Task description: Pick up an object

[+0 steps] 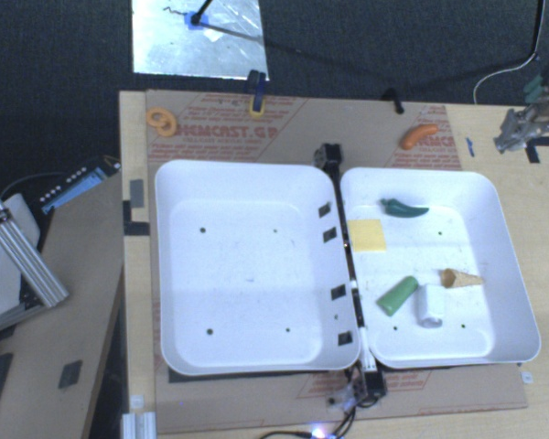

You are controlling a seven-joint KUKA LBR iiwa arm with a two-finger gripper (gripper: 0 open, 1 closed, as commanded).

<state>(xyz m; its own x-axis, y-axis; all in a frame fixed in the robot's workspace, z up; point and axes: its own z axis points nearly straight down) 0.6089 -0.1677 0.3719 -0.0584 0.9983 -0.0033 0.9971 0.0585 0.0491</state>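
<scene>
The right bin [508, 245] holds several objects: a dark green pepper [403, 208], a flat yellow square [367, 236], a green cylinder [397, 295], a white cylinder [429, 305] and a tan cone [460, 278]. My gripper [523, 132] shows as a small grey shape at the far right edge. It sits above and beyond the right bin's back right corner, well apart from every object. Nothing is visibly held in it.
The left bin [178, 245] stands beside the right one, with a black hinge strip [340, 245] between them. On the bench behind the bins lie an orange sausage shape [419, 136], an orange ring [162, 121] and a yellow and blue clamp [255, 94].
</scene>
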